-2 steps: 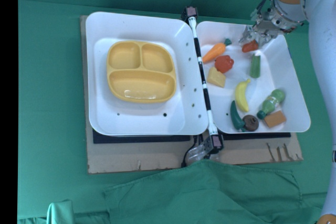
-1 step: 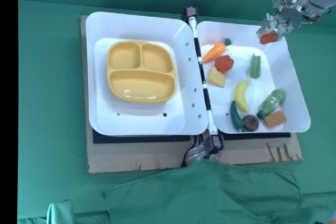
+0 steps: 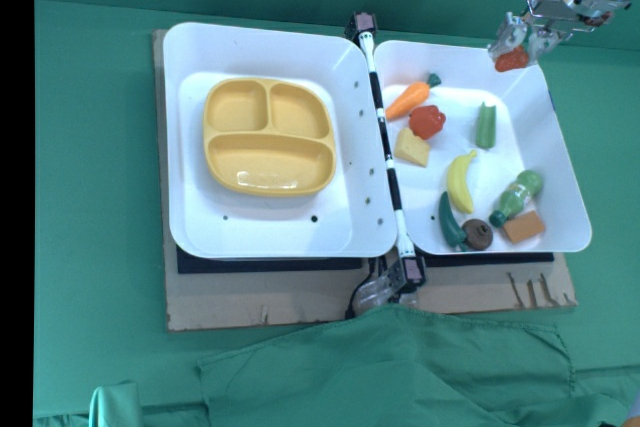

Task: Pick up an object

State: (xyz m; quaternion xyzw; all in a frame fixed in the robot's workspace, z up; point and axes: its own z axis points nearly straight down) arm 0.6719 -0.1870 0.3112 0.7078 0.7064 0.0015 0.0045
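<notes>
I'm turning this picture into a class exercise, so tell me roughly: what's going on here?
A grey robot arm reaches in from the right, and its gripper is up over the far corner of the right bin with a small red object between its fingers. Left in that bin are toy foods: a carrot, a banana, a red pepper, a cheese wedge and a green bottle. The left bin holds a yellow divided plate.

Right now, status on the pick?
Gripper raised over right bin's far corner, shut on small red object. Carrot, banana, green bottle lying in the bin. Path clear.
</notes>
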